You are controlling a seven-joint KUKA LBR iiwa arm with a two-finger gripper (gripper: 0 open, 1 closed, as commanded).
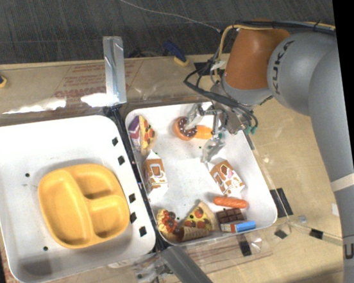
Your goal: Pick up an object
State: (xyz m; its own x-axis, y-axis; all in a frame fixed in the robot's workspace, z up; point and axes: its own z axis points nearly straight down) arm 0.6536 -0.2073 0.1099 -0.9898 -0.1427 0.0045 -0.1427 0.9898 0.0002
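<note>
Arm: a grey arm with an orange band is seen reaching in from the right, above the far right corner of the right bin.
Gripper: the gripper is positioned low over the far part of the right bin; the fingers are seen spread, with nothing pinched between them.
Nearest object: a donut with an orange piece beside it is found near the far edge of the right bin, just beside the gripper.
Other objects in the right bin: a wrapped pastry lies near the right edge; a sausage and a chocolate bar lie near the near right corner; a pizza slice lies at the near edge.
Left bin: a yellow divided plate is carried in the middle of the left bin.
</note>
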